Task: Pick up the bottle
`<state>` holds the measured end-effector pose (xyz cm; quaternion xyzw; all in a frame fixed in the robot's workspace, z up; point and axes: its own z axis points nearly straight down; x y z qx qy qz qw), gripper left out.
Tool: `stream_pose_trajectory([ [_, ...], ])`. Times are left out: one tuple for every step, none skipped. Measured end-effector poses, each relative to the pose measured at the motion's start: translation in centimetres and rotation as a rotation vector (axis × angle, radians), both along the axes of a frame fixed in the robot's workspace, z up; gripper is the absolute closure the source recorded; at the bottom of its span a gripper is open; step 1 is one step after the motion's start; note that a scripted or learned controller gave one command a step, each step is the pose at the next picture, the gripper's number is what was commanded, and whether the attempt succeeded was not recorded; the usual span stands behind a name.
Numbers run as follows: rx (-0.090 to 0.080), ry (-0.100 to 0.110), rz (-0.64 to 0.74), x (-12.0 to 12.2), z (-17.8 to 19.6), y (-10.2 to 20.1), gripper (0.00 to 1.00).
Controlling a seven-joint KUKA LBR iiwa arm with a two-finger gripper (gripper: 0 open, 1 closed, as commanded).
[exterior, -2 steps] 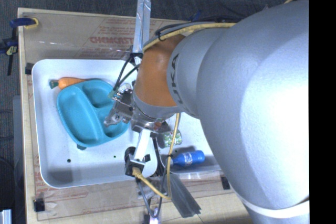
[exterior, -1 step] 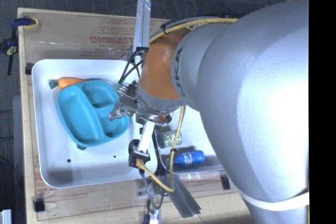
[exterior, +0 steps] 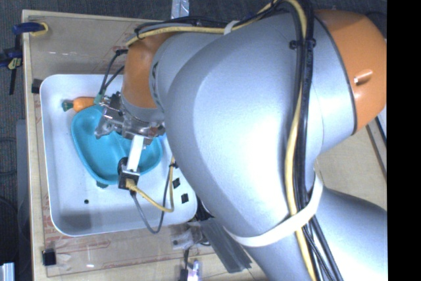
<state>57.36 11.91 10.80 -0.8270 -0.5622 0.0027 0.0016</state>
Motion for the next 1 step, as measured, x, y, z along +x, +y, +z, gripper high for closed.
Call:
stream_pose_trajectory([
  [-0.002,0.009,0.004,-0.18,0.75,-0.14,1.0],
])
